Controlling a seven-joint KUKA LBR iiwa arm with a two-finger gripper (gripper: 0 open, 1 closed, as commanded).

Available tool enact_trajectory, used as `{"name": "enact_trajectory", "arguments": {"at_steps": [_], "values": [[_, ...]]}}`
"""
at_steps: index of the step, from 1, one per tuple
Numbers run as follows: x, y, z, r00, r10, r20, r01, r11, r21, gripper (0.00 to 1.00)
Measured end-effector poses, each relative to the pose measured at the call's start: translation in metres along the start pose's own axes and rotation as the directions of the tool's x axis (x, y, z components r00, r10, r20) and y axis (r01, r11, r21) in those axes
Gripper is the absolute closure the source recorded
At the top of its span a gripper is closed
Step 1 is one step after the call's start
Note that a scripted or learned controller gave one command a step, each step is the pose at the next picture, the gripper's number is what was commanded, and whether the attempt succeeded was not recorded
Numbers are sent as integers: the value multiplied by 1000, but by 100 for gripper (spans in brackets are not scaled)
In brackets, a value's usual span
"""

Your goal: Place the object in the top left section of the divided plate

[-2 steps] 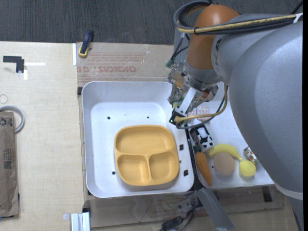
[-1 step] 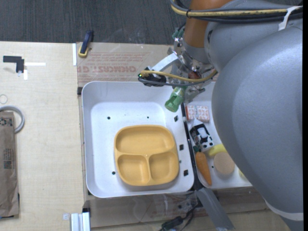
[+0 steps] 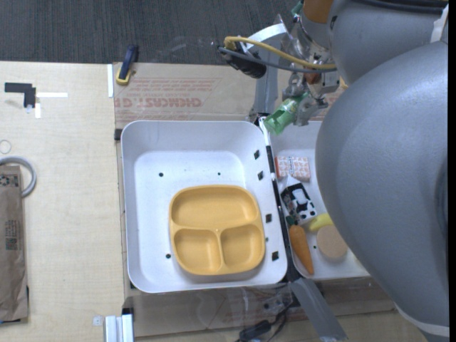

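The two-finger gripper (image 3: 303, 105) hangs over the far left corner of the right white bin (image 3: 308, 275), and a small green object (image 3: 280, 117) sits at its tip, apparently pinched between the fingers, though the clutter of cables there makes the grip hard to read. The green object hovers just above the wall shared by the two bins. Above the gripper runs the orange band (image 3: 317, 2), and the grey arm (image 3: 388, 169) covers most of the right bin.

In the uncovered strip of that bin lie a red-and-white packet (image 3: 293, 167), a small black-and-white item (image 3: 299, 199), an orange carrot-shaped piece (image 3: 301, 251) against the near left wall, a yellow piece (image 3: 319, 223) and a tan round disc (image 3: 331, 244).

The left white bin (image 3: 142, 212) holds the yellow divided plate (image 3: 215, 229), set toward its near right corner, one wide section on the far side and two smaller ones on the near side.

The bench top (image 3: 57, 191) is pale wood; a brown cardboard sheet (image 3: 171, 91) with red print lies under the bins' far edge. A brown paper bag (image 3: 13, 241) rests at the bench's left edge. Dark carpet (image 3: 107, 13) lies beyond.
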State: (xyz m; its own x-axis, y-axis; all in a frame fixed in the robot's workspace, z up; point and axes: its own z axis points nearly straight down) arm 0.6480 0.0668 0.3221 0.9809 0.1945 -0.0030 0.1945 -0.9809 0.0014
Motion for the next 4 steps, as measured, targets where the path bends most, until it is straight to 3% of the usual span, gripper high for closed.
{"name": "enact_trajectory", "arguments": {"at_steps": [1,2,3,4], "values": [[-3,-85,79,1000,-29,1,29,1000,0,100],[-1,-137,212,1000,-9,-2,9,1000,0,100],[22,-79,179,1000,-1,-2,1,1000,-1,100],[15,-48,-85,1000,-2,0,2,1000,-1,100]]}}
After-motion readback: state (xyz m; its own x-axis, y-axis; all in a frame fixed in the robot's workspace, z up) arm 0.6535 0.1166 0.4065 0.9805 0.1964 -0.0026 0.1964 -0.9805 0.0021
